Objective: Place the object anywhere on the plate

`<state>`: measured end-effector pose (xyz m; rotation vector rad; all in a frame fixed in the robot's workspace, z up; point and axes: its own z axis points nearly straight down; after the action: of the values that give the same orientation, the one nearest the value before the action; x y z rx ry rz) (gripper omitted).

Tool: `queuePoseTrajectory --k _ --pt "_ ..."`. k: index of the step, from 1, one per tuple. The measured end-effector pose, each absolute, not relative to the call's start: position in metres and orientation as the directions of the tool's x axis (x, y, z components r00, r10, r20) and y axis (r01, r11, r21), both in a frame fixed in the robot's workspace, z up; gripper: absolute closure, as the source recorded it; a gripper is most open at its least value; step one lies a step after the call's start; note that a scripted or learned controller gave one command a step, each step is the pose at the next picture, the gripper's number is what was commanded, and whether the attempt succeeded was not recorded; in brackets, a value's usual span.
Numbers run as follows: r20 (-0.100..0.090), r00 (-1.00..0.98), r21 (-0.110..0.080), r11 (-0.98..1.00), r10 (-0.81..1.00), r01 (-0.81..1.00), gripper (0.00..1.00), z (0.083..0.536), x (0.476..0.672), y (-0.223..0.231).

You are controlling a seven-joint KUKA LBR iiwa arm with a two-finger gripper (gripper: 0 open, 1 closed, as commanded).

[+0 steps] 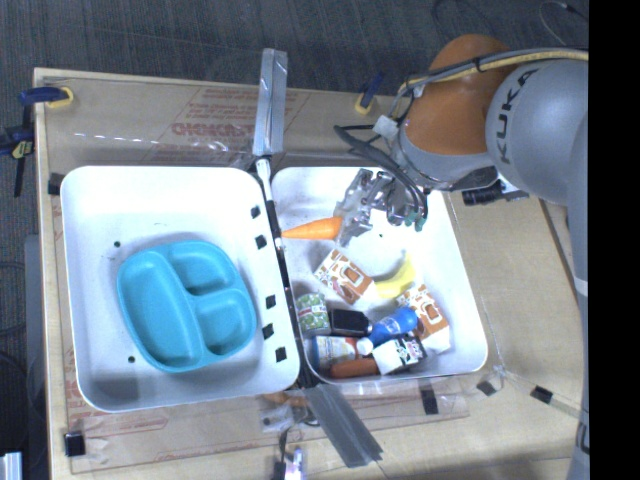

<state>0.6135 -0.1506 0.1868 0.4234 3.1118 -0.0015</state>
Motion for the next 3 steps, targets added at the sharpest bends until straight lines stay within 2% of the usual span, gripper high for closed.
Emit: queuePoseTrajectory --k 1,2,3 --pt "0.001 -0.977 0.0 0.977 0.215 0.215 1.0 0.192 0.611 -0.086" --pt "-0.003 -0.941 0.0 0.941 0.339 0.339 1.0 0.302 0.615 -0.081" --pt "0.002 -0.946 -0.001 0.946 0.326 0.326 1.0 0.194 0.578 -0.025"
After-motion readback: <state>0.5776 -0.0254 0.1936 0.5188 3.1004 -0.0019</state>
